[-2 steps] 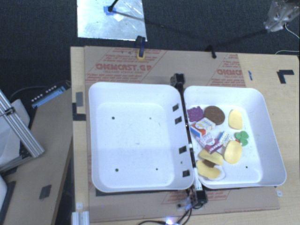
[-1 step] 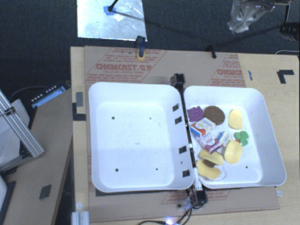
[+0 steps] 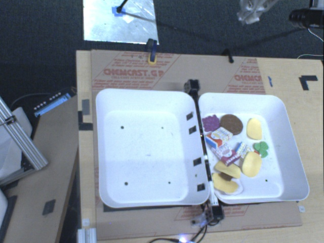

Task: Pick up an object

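Nearest the bottom of the frame, in the lower left corner of the right bin, two yellow pieces lie one against the other, hard by the divider between the bins. I judge them poor first choices: the wall leaves little room on that side.

Just above and to their right lies a pale yellow lump, with a small green thing touching its upper edge. To the left of these is a jumble of printed packets, overlapping, flat, and likely to slide or come up two at a time.

Higher in the frame sit a purple piece, again near the divider, and a brown disc beside it. To the disc's right a yellow oval stands apart from its neighbours, with bare white floor on its right. That is the one I would go for: free on most sides and rounded enough to centre itself as I close.

The left bin offers me nothing to pick.

Farthest off, at the top right of the frame, my gripper hangs over the dark floor beyond the bench, well apart from every object. It is blurred, and I cannot tell whether it is released or clenched; I carry nothing that can be seen. To do this well I should come over the oval, straddle its short axis, descend straight, and close only once I am low around it.
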Controlling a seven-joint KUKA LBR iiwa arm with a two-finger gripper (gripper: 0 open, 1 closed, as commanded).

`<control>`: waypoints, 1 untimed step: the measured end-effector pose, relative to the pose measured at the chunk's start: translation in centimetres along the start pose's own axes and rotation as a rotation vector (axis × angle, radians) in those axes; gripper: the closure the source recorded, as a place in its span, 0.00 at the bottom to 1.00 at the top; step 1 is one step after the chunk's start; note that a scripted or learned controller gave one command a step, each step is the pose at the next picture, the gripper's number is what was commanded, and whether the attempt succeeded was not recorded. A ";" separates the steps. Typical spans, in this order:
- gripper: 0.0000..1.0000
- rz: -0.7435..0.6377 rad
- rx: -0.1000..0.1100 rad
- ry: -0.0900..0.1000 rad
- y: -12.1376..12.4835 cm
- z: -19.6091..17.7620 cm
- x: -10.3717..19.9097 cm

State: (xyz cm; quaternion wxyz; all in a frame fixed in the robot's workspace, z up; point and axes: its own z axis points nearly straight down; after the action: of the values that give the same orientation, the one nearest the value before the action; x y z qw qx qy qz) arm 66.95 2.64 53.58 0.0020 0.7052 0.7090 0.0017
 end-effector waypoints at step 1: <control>1.00 0.013 0.003 -0.003 -1.7 0.0 -9.3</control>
State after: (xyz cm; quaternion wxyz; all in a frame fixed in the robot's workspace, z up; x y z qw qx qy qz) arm 65.26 -6.62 53.54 0.0018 0.7097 0.7045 -0.0004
